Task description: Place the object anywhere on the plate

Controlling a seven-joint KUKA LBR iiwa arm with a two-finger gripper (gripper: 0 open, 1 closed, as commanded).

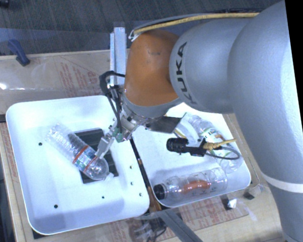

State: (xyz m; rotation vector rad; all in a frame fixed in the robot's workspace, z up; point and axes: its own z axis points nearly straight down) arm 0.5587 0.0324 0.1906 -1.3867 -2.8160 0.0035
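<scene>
Over the left bin's (69, 213) right edge, tool (106, 146) beside bottle (77, 152) on black plate (93, 136); grip unreadable; bare floor leftward

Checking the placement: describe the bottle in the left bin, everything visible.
The clear plastic bottle lies on its side, diagonal, in the left bin. It has a blue and red label band and looks crumpled. It rests across a dark flat plate. The gripper sits at its lower right end.

In the left white bin (58, 214), a clear plastic bottle (77, 150) lies aslant across a black square plate (95, 138) near the bin's right edge. In the right white bin (238, 181), another clear bottle (191, 185) lies along the near edge.
</scene>
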